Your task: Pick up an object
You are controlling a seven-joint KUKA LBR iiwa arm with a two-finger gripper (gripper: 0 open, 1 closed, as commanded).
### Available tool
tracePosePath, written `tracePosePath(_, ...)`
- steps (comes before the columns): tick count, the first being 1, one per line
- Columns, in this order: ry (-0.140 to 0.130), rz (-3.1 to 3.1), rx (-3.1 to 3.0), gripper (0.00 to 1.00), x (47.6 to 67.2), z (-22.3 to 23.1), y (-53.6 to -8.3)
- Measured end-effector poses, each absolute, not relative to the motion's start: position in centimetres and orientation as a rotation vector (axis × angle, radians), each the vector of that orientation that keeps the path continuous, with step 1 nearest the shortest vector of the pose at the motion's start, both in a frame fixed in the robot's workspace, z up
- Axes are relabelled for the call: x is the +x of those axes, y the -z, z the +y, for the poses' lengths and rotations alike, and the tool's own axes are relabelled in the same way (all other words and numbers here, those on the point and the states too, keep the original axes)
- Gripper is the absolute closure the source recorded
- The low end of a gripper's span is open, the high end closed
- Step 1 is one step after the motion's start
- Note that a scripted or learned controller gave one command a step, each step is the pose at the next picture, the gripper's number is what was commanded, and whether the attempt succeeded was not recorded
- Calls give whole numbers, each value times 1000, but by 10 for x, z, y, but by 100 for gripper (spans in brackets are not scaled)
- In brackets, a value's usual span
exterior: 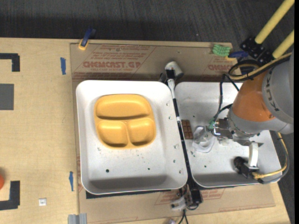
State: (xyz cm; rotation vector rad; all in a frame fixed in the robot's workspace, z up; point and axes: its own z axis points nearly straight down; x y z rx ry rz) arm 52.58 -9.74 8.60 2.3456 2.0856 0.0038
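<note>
You are looking at a robotics lab bench, not a home or a shop. The grey arm (275, 97) with its orange band reaches in over a pair of shallow white bins (88, 171) set side by side and joined by a black seam. Beneath them lies a brown printed board (117, 59) held down by a blue clamp (85, 39) and a green clip (221, 50) on the far side from the arm's wrist. Blue tape marks (63, 65) and black squares (10, 62) sit well to the left of the arm on the pale benchtop, and loose cables (243, 69) loop just beside it
</note>
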Motion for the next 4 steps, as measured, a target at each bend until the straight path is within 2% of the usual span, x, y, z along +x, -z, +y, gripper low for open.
tracePosePath(2,-4,2193,2244,0,581,-94,-86)
tracePosePath(3,-4,2193,2244,0,581,-94,-86)
tracePosePath(4,-3,2122,2313,0,608,-92,-86)
